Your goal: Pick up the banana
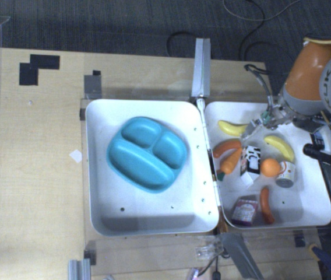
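- A wooden surface [37, 174] carries two shallow white bins side by side.
- The left bin [101, 214] holds a blue divided plate [148, 153] with three compartments, lying near the bin's centre.
- In the right bin [311, 209], a carrot [231, 159] lies at 9 o'clock.
- A black-and-white carton [250, 159] stands just beside the carrot, at its 3 o'clock.
- An orange [270, 167] touches a small can [285, 175] at its 4 o'clock.
- A red sausage [266, 205] lies at 6 o'clock, beside a dark packet [245, 210].
- Black cables [253, 10] loop on the dark floor at 12 o'clock.
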Available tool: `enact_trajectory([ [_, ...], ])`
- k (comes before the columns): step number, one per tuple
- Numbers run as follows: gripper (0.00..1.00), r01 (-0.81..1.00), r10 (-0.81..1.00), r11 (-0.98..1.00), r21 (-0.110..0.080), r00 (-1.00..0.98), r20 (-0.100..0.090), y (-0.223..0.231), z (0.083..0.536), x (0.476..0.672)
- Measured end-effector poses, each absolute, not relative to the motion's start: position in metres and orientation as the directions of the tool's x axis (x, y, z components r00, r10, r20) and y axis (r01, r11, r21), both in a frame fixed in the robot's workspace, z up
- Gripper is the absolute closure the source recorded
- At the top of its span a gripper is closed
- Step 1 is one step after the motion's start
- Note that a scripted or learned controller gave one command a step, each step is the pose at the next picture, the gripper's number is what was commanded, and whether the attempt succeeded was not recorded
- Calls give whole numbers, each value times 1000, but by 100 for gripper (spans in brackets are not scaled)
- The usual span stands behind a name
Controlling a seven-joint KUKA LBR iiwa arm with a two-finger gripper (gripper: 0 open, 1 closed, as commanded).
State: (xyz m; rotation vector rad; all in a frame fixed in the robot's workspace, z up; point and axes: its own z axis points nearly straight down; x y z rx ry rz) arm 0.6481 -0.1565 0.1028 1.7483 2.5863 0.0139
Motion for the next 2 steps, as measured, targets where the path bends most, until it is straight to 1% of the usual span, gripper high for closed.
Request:
enact_trajectory([
  [1,0,878,878,479,5,-479,-4,-206,94,566],
  [2,0,824,824,566,7,-566,-7,-193,99,631],
])
